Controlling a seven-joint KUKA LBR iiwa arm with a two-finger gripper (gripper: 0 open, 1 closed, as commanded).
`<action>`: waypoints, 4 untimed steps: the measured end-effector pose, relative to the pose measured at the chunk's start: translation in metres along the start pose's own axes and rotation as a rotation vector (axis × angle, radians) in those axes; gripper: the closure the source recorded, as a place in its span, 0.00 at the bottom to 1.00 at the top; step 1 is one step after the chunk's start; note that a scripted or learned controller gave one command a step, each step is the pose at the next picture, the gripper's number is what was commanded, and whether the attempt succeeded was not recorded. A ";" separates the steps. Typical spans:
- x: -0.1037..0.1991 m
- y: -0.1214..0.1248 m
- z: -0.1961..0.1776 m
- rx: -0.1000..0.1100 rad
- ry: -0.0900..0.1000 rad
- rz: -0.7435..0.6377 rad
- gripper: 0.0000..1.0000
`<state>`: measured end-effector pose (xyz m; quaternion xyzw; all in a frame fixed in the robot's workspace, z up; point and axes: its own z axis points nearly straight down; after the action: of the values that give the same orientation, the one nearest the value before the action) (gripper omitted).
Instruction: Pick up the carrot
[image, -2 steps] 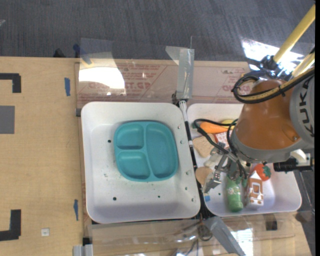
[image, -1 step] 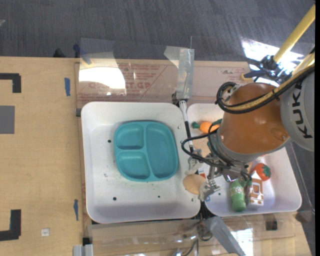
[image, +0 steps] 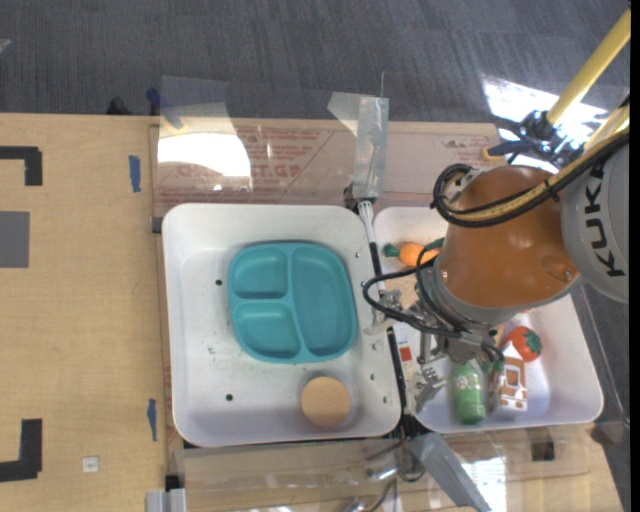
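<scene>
The carrot (image: 411, 253), orange with a green top, lies at the far left end of the right bin (image: 585, 395), partly hidden by the arm's orange band. My gripper (image: 438, 368) hangs low over the front left part of that bin, well in front of the carrot and just left of a green bottle (image: 467, 391). Nothing is seen held in it.
A red tomato-like item (image: 525, 343) and a small red and white box (image: 513, 385) lie to the right of the bottle. The left bin (image: 190, 330) holds a teal divided plate (image: 293, 300) and a tan round piece (image: 326, 400). A ridge divides the bins.
</scene>
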<state>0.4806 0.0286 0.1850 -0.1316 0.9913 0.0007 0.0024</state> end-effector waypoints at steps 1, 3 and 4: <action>-0.056 -0.075 0.000 0.002 -0.002 0.146 0.00; -0.096 -0.154 0.084 0.001 0.000 -0.420 0.00; -0.111 -0.157 0.089 0.011 -0.015 -0.481 0.00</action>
<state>0.6288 -0.0935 0.0965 -0.3638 0.9314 -0.0044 0.0107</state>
